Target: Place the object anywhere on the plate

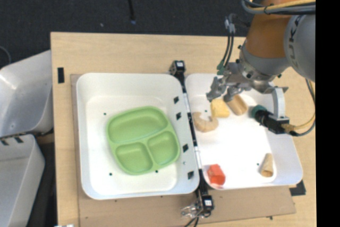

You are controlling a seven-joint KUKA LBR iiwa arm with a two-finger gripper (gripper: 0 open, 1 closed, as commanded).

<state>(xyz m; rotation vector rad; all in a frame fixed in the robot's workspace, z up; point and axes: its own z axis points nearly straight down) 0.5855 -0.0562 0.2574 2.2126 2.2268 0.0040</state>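
Bench [64, 56]: tan board carrying two shallow white bins side by side.

Left bin [90, 178]: holds the green plate [142, 139], three compartments, lying flat and a little turned, near the bin's centre. Nothing rests on the plate.

Right bin [239, 162]: holds all the loose items. The arm [273, 24], grey with an orange band, comes in from 3 o'clock and hangs over the bin's 12 o'clock end.

Gripper [226, 94]: low over the upper part of the right bin, just at 12 o'clock of the yellow block [220, 109]. Whether its fingers are parted or closed, I cannot tell; nothing is seen held between them.

Items, right bin:
- curved beige piece [205, 123], near the bin's 9 o'clock wall, touching or just beside the yellow block
- tan cylinder [238, 106], just at 3 o'clock of the yellow block
- red block [215, 175], at the 7 o'clock corner
- small tan cone [266, 166], toward 5 o'clock, well apart from the others
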